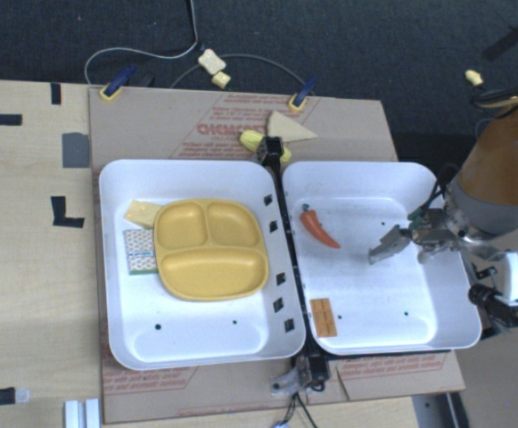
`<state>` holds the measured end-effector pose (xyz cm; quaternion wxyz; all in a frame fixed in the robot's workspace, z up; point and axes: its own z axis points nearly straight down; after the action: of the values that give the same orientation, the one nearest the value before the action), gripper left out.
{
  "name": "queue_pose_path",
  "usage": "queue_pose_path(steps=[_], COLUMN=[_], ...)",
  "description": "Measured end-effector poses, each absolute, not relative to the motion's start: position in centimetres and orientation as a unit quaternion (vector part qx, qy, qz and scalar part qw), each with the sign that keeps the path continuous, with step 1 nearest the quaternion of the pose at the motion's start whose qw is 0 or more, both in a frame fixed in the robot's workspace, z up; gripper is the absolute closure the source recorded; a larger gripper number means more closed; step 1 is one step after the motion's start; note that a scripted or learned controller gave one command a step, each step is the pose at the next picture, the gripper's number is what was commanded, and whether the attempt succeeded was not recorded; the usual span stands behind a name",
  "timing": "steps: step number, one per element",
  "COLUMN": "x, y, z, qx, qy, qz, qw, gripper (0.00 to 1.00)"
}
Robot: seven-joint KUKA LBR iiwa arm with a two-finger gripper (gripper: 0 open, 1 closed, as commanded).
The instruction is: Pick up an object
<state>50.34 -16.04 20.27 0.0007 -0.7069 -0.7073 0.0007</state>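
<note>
In the left bin (116,266) a yellow divided plate (211,250) takes most of the floor, with a pale yellow piece (140,212) and a small patterned card (139,251) tucked at its left edge, so there is little free room around them. Between the two bins runs a dark divider (281,239). In the right bin (365,341) an orange toy carrot (319,228) lies flat near the upper left part, apart from the walls, and a small orange block (322,317) lies close to the lower left corner, just beside the wall. I judge the carrot to be the easier thing: it looks light, stiff and a little smooth, and it is narrow, so a grasp across its middle, against its long direction, should hold. The block is flat and low, and the near wall leaves less room for a finger. The gripper (389,248) hovers over the middle right of the right bin, with nothing between its fingers; I cannot tell if they stand wide or narrow. The bare floor between it and the carrot gives an open path to the left.
</note>
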Motion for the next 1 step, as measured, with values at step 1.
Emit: queue_pose_path(steps=[1], x=[53.11], y=[-8.82], z=[13.09], qx=[-0.705], qy=[-0.710], qz=[0.0014], qw=[0.004], gripper=[0.00])
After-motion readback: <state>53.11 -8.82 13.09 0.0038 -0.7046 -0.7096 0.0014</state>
